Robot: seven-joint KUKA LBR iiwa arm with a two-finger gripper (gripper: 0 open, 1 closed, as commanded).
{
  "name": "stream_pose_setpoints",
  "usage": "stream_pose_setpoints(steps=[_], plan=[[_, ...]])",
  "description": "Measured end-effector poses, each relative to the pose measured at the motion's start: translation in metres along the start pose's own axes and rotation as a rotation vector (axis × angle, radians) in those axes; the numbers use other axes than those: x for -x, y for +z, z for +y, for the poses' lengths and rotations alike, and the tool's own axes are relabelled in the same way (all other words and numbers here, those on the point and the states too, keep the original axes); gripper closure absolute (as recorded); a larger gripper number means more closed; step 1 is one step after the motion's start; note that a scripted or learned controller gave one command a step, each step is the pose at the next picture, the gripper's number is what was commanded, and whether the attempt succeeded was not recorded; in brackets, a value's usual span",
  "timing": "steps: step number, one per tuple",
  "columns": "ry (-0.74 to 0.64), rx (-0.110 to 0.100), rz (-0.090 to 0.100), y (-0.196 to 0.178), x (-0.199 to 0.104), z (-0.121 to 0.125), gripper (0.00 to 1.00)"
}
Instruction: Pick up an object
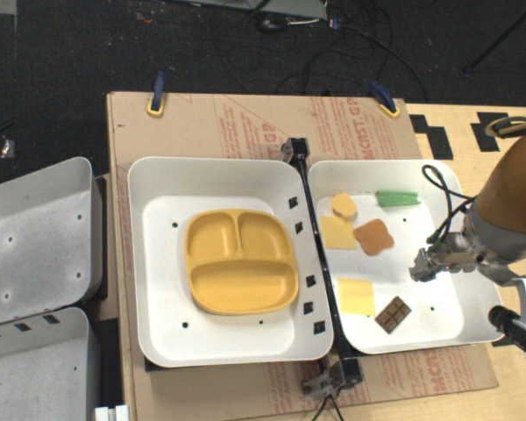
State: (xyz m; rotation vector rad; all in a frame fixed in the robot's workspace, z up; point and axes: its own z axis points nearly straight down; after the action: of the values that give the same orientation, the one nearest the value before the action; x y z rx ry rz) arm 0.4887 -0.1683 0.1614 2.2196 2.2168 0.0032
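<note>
Seen from above at a slant: a desk (210, 130) topped with brown cardboard, carrying two shallow white bins side by side. Left bin (158, 323) holding a yellow divided tray (242, 262), three compartments, lying flat near the middle. Right bin (438, 323) holding small flat food-like pieces: a green bar (396, 198) near the far edge; a round orange piece (344, 206) just left of it; a pale yellow square (337, 233) below and touching or nearly touching that round piece; a brown-orange piece (373, 236) just beside the square on its right; a second yellow square (356, 296) nearer the front; a dark brown chocolate-like square (392, 314) just right of it, tilted.

Reaching in from the right: grey arm with an orange band (513, 187), black cable looping over it. Jaws (425, 266) low over the right half of the right bin, above bare white floor, apart from every piece; nearest are the brown-orange piece to the left and the chocolate-like square toward the front. Opening of the jaws too small and blurred to tell; nothing seen held between them.

Two blue-and-yellow clamps (157, 95) at the far cardboard edge. Another white bin (35, 226) off to the left, beyond the desk.
</note>
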Motion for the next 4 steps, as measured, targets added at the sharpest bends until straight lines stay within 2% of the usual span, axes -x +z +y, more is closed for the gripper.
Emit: stream_pose_setpoints(steps=[1,2,4], plan=[[-0.004,0.002,0.000,-0.062,-0.003,-0.002,1.00],[-0.003,-0.004,0.001,-0.061,-0.003,-0.002,1.00],[-0.010,-0.004,0.003,-0.079,-0.108,0.022,1.00]])
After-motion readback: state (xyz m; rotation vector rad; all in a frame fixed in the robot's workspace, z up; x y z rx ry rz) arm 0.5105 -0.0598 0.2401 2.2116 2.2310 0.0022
